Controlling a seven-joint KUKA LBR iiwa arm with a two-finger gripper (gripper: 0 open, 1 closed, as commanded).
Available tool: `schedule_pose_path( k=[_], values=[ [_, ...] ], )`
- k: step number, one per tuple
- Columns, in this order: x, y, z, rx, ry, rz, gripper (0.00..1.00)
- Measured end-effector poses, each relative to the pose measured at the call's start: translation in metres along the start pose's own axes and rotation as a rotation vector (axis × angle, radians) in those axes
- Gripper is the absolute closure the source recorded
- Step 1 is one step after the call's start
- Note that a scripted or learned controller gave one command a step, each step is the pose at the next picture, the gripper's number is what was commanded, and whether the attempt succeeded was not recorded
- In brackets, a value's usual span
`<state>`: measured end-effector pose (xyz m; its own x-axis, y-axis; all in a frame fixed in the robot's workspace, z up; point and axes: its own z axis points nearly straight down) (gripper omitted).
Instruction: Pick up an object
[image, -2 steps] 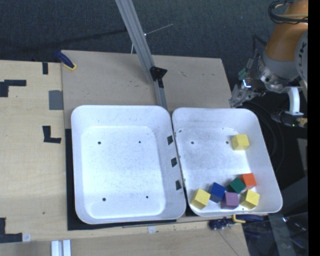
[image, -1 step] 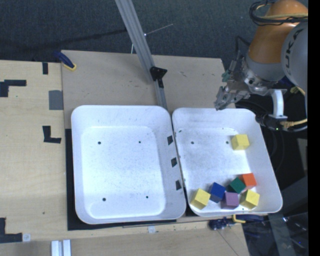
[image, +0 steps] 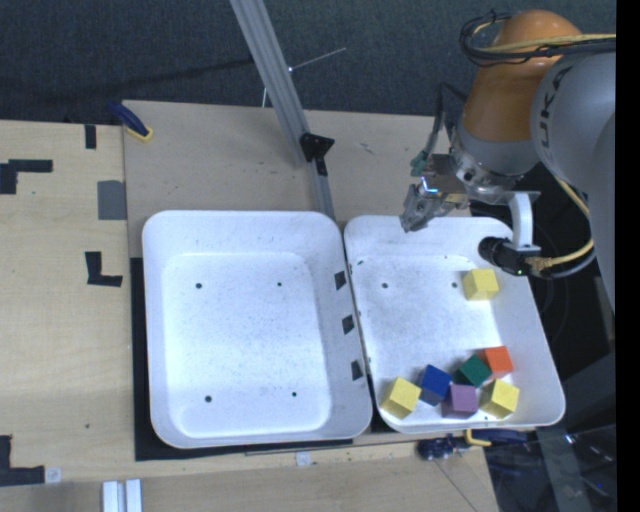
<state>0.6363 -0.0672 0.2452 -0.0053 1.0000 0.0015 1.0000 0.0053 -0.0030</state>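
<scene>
Your gripper (image: 415, 217) hangs over the far rim of the right bin (image: 540, 330), above everything in it, and nothing is seen between its parts. Whether it stands spread or pressed together cannot be told from this slant.

Candidates all lie in that right bin. A lone yellow cube (image: 480, 284) sits near the right wall, well apart from the others. The rest crowd the near corner: a second yellow cube (image: 402, 396), a blue cube (image: 435, 382), a purple cube (image: 462, 399), a green cube (image: 473, 372), an orange cube (image: 497, 359) and another yellow block (image: 503, 398), several touching. The left bin (image: 160, 300) need not concern you.

Recommendation, as a judgement: take the lone yellow cube. It has free space on its sides, so a grasp there should not disturb neighbours. You would do well to centre over it, square the grasp to its flat faces, descend straight, and close only once both faces are bracketed. Mind the bin wall just beside it and the cable (image: 560, 262) at the arm's wrist.
</scene>
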Motion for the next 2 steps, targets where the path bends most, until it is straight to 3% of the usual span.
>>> schedule_pose_path(
  k=[2],
  values=[
    [0.099,-0.02,0.008,0.001,-0.001,-0.001,1.0]
  ],
)
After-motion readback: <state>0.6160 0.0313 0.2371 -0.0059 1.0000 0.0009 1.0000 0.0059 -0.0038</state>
